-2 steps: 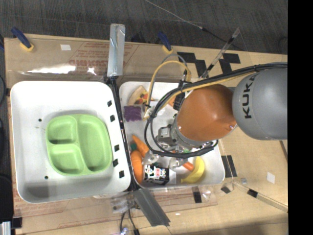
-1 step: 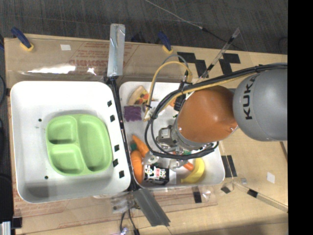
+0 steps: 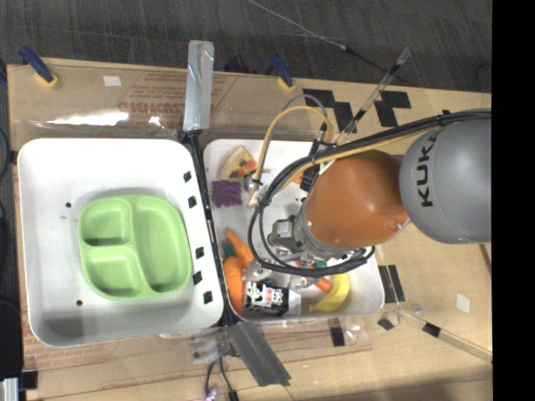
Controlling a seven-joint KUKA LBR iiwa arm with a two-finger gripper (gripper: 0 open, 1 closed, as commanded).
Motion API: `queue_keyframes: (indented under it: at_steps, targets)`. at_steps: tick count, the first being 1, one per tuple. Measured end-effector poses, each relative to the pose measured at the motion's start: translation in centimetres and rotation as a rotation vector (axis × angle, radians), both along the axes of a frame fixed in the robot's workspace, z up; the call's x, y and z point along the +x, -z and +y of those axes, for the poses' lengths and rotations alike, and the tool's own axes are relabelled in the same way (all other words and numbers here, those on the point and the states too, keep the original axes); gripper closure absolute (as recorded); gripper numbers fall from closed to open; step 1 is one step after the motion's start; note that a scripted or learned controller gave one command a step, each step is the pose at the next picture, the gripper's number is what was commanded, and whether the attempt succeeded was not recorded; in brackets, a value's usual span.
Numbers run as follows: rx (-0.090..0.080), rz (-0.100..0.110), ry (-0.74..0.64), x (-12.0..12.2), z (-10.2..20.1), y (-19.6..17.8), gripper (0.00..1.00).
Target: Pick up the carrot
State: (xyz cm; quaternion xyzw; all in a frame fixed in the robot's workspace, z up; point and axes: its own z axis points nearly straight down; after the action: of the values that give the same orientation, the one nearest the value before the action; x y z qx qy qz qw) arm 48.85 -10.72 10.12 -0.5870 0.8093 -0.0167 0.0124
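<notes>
Carrot point(image 3: 235, 267) lies along the left wall of the right bin point(image 3: 378, 284), long axis running up-down, slightly slanted. Just to its right hangs the gripper point(image 3: 269, 295), its state impossible to tell.

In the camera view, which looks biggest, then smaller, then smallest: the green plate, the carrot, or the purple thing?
1. Green plate, by far the biggest.
2. Carrot, partly hidden by the arm.
3. Purple thing, looks a bit smaller than the carrot, though that is close.
</notes>
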Motion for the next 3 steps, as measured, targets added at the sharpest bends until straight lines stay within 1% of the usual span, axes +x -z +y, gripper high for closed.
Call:
queue_keyframes:
  at_steps: [1,2,3]
  targets:
    - [0.002,-0.004,0.145,0.2,0.1,-0.2,0.0]
    - [0.006,0.0,0.188,0.4,0.0,0.0,0.0]
    - [0.004,0.036,-0.231,1.5,0.1,0.7,0.0]
